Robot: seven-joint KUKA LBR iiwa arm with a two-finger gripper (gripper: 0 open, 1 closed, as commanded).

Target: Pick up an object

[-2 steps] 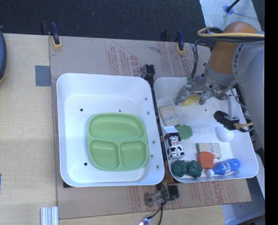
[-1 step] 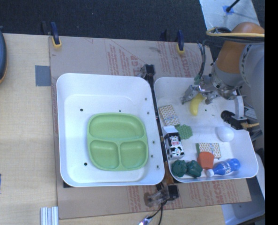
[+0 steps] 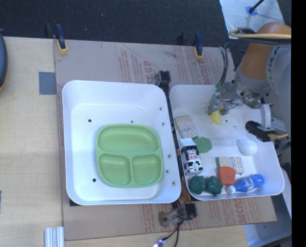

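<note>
**Inspector:** Start at the left of the bench.

**Assistant:** The left bin (image 3: pixel 73 138) holds a green divided tray (image 3: pixel 128 155), well to the left of the gripper. Not the likely target from here.

**Inspector:** And the right bin (image 3: pixel 269 189)?

**Assistant:** Patterned card (image 3: pixel 186 125), green leafy toy (image 3: pixel 203 144) and a black-and-white cow-print carton (image 3: pixel 192 159), all down and left of the jaws. Further below sit a dark green lump (image 3: pixel 205 184), an orange block (image 3: pixel 226 175), a blue bottle (image 3: pixel 248 183) and a white egg-shaped piece (image 3: pixel 247 146).

**Inspector:** The gripper (image 3: pixel 218 108)?

**Assistant:** Near the bin's upper wall. A small yellow object (image 3: pixel 216 118) lies at the fingertips, just below them, seemingly touching. Its long axis runs roughly up and down in the view.

**Inspector:** Held?

**Assistant:** I cannot tell; the jaws are too small and cluttered to read as open or closed. I judge the yellow object the nearest candidate, needing only a short descent if it is not gripped.
</note>
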